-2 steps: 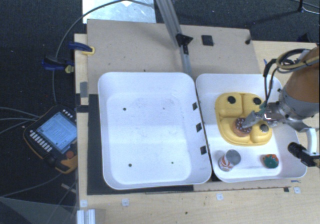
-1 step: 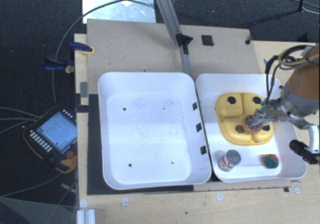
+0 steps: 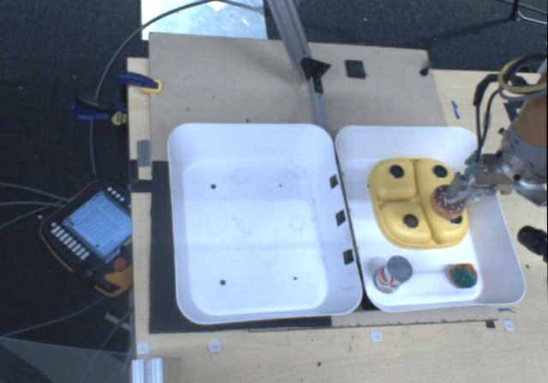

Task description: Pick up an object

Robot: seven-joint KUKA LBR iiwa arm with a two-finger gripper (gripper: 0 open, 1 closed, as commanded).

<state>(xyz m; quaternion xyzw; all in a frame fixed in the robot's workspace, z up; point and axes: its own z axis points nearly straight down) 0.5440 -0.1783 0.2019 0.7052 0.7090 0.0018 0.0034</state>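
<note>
Gripper (image 3: 452, 198) tip sits low over the right-hand bin (image 3: 497, 227), pressed down at the near-right part of the yellow moulded piece (image 3: 415, 201); you cannot tell from this slanted view how its tip is set, nor whether it has hold of anything, because the tip blurs into a small brownish round thing (image 3: 447, 204) lying right under it on the yellow piece. Arm (image 3: 527, 146) runs off to your right from there, grey housing with cables looping above it. Yellow moulded piece spreads out to the left of and beyond the tool, four rounded lobes with dark spots on them, lying flat on the bin floor. Nearer to you than the tool, and slightly left, lies a small grey-and-red round object (image 3: 392, 272), close to the front wall of the same bin; nearer to you and just to the right lies a small green-and-orange object (image 3: 463, 275), apart from the other. Further left of the tool, past the black clips on the shared wall, you see the left-hand bin (image 3: 184, 227). Far left of the tool, off the bench, a handheld controller with a lit screen (image 3: 92, 231) rests on the dark floor, cables trailing round it.
</note>
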